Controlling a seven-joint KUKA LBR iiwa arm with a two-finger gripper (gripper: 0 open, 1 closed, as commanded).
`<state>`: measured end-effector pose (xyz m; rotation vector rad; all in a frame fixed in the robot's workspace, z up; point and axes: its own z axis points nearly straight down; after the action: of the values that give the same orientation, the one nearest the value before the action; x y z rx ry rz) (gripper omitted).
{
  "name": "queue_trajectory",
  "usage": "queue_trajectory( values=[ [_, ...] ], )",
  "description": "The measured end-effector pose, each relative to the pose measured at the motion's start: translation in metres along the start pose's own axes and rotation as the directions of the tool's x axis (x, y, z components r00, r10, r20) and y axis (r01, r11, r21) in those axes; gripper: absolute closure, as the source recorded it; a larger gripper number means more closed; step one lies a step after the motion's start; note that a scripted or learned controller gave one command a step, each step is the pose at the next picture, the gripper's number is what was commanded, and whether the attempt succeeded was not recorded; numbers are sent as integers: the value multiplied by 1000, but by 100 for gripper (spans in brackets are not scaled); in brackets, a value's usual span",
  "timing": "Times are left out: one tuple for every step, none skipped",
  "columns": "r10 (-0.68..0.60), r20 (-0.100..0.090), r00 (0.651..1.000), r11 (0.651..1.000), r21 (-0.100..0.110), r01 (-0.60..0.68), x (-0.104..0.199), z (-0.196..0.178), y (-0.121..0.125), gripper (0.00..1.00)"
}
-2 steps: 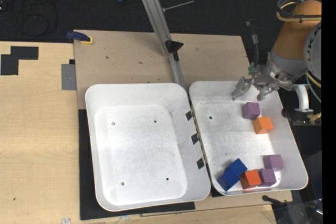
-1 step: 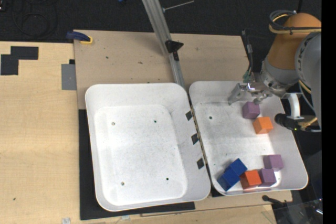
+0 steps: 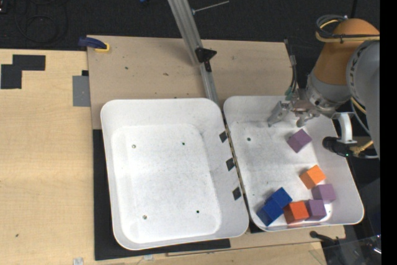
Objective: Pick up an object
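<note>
A purple block lies loose in the right bin, toward its far edge. Just beyond it the pincer hovers with fingers spread, gripping nothing. Other blocks cluster at the near corner. No pickup is achieved yet.

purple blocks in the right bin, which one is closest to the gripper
The lone purple block just below the gripper. The other two purple blocks sit in the cluster at the bin's near corner, with the orange and blue ones.
</note>
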<state>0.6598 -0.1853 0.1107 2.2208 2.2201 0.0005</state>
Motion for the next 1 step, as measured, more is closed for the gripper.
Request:
queue_trajectory(
  values=[
    [-1,0,1000,1000,2,1,0,-8,0,100]
  ],
)
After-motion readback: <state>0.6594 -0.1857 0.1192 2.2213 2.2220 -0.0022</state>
